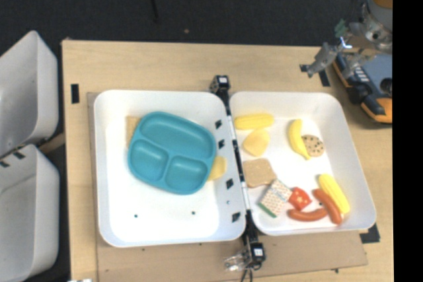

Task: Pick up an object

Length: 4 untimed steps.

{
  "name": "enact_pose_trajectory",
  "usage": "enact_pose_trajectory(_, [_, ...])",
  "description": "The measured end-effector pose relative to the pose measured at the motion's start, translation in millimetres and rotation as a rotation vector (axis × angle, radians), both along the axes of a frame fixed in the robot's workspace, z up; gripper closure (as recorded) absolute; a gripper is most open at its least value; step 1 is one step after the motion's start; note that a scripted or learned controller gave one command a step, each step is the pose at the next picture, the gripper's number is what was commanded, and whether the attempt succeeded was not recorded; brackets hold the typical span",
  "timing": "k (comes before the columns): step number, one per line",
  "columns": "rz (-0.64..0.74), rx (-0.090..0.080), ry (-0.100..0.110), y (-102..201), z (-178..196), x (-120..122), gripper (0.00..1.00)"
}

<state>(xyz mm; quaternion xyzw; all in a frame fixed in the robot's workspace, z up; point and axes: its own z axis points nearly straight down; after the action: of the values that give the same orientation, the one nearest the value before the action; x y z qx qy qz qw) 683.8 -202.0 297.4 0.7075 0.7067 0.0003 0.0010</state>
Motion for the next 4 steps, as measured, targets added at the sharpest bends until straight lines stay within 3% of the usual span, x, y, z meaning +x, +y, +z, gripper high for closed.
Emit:
enact_pose_trajectory(3, [0.005, 0.000, 0.005, 18.7, -165.7, 1.6, 0.00])
enact_pose_trajectory(4, [0.008, -0.001, 0.004, 17.8, -197.5, 1.5, 0.00])
